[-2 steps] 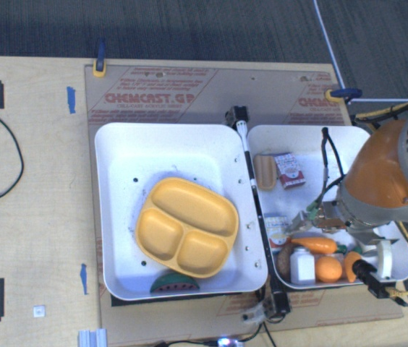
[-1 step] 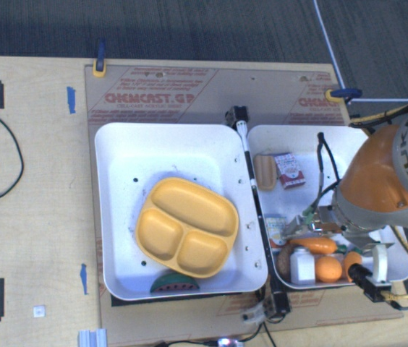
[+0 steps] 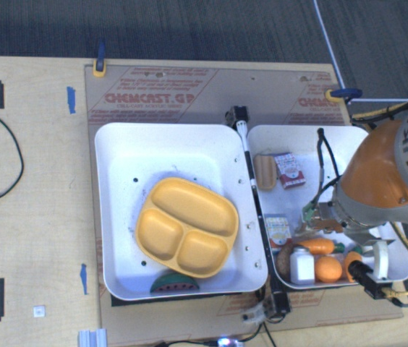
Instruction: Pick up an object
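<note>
Hand (image 3: 312, 231) low over right bin (image 3: 302, 139)

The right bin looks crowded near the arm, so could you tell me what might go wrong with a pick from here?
1. The orange ball, carrot and white bottle lie packed together in the right bin, so a grasp may catch two things or push them aside.
2. They sit against the front wall, which may block a finger.
</note>
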Robot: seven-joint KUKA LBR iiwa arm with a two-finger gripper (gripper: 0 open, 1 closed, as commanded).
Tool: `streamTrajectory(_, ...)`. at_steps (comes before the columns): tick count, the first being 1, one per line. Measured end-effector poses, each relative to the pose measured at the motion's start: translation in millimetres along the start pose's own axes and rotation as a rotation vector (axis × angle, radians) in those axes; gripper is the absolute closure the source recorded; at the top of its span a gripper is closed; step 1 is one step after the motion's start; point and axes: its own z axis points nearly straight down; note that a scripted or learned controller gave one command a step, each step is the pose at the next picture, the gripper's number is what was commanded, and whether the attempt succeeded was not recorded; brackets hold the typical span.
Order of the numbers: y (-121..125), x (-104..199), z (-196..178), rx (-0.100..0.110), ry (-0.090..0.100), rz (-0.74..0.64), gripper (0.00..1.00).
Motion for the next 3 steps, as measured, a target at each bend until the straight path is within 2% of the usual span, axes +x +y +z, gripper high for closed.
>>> streamTrajectory(1,0,-7,-1,-0.004,-0.012,0.006,0.00)
streamTrajectory(2,6,-8,12,0.014,-0.006,0.001,0.00)
streamTrajectory(3,8,-4,1,0.013,0.004,-0.002,1.00)
